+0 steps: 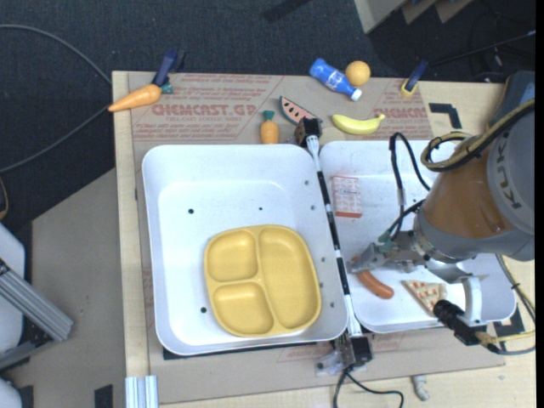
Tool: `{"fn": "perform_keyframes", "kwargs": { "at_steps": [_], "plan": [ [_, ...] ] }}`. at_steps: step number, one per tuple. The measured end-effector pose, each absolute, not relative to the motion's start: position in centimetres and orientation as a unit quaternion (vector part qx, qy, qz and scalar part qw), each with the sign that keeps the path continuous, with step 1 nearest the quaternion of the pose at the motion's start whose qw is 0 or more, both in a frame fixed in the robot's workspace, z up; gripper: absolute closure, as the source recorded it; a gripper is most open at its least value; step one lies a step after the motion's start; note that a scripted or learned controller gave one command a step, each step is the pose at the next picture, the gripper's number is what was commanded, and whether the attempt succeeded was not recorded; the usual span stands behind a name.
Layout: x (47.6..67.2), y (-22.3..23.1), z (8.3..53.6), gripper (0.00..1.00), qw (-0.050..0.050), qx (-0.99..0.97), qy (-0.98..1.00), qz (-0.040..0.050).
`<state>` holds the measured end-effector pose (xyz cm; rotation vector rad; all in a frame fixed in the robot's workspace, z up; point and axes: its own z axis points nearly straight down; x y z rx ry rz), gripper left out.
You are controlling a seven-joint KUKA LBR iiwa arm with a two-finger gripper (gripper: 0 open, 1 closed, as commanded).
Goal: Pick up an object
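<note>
Fingers: could not tell whether spread or closed, grey metal blurred against white plastic. Saw the gripper (367, 263) low in the right bin (374, 164), near its front left corner, reaching in from the grey arm (463, 215). Found a red sausage (376, 285) lying just in front of the gripper tip on the bin floor, not visibly clamped. Noted a toy pizza slice (423, 292) just to the sausage's right. Spotted a yellow divided tray (262, 279) flat in the left bin (170, 228). Farther back, made out a red-and-white card (346, 195) on the right bin's floor. Beyond both bins, on the bench, saw a banana (357, 124), a watermelon slice (293, 109), a blue bottle (331, 77) and a carrot (134, 99).
</note>
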<state>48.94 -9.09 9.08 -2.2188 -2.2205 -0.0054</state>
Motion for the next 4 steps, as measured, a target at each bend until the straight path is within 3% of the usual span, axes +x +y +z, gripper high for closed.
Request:
{"fn": "perform_keyframes", "kwargs": {
  "at_steps": [1, 2, 3, 4],
  "plan": [
    [48.3, -9.1, 8.8, 0.0, -0.003, -0.707, -0.708, -0.0046],
    [47.9, -9.3, 8.4, 0.0, 0.001, -0.707, -0.707, 0.0],
    [47.9, -9.3, 9.4, 1.0, 0.0, -0.708, -0.707, -0.0001],
    [52.0, -2.5, 18.5, 1.0, 0.0, -0.707, -0.708, -0.0006]
  ]
}}
